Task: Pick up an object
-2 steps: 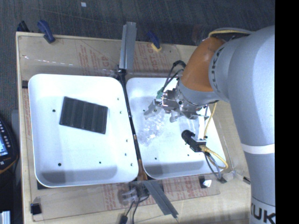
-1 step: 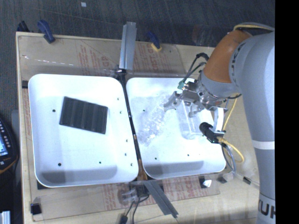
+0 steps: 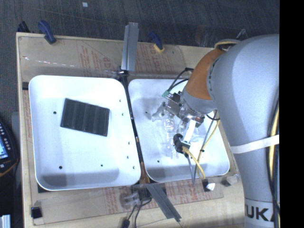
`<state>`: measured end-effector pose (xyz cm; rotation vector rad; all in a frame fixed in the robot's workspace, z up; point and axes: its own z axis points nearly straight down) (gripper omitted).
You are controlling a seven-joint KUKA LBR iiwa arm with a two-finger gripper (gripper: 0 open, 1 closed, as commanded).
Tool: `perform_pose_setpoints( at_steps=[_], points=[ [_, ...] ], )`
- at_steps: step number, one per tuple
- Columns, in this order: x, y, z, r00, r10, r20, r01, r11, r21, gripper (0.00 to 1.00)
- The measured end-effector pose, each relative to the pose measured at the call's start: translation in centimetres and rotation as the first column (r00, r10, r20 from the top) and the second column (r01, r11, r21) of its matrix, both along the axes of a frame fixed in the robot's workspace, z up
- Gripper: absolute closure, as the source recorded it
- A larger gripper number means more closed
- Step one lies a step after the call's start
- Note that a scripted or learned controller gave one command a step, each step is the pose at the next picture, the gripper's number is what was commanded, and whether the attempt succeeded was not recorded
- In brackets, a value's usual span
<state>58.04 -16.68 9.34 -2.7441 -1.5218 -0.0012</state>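
Dark grey carpet (image 3: pixel 142 4) runs behind a pale wooden bench (image 3: pixel 28 51), seen from above at a slant. 2 shallow white bins sit side by side on it, touching along their inner edges. 2 blue clamps grip the far edge of the bench, 1 at the left corner (image 3: pixel 47 32) and 1 near the middle (image 3: pixel 155 40). A grey metal bar (image 3: pixel 129 46) stands at the far end of the seam between the bins. Another metal strip (image 3: pixel 164 203) lies at the near end.

The left bin (image 3: pixel 42 175) holds 1 dark ribbed panel (image 3: pixel 85 117). It is flat, rectangular, slightly rotated, in the upper-left part of the bin floor, clear of all walls and well apart from the robot.

The grey arm (image 3: pixel 247 103) comes in from the right and covers the right bin's far right corner. Its orange band (image 3: pixel 202 77) sits above the wrist. The gripper (image 3: pixel 164 110) is low over the middle of the right bin (image 3: pixel 142 94), pointing left. Can't tell if the claw is apart or together, since glare and cables blur it. Nothing is visibly clamped in it.

A clear item (image 3: pixel 170 146) lies on the right bin floor just below the gripper. It is faint against the white, and I can't make out its shape or whether it touches the gripper.

At the left edge, off the bench, sits a black-and-orange handset (image 3: pixel 4 151) with a lit screen.
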Motion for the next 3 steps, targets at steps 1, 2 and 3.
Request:
perform_pose_setpoints(
  at_steps=[1,2,3],
  points=[
    [0.2,0.0,1.2,1.000,0.006,0.003,-0.006,1.000,0.000,1.00],
    [0.2,0.1,2.3,1.000,0.011,0.002,-0.011,1.000,0.002,1.00],
    [-3.9,6.1,13.9,0.980,0.198,-0.002,-0.198,0.980,-0.002,1.00]
  ],
)
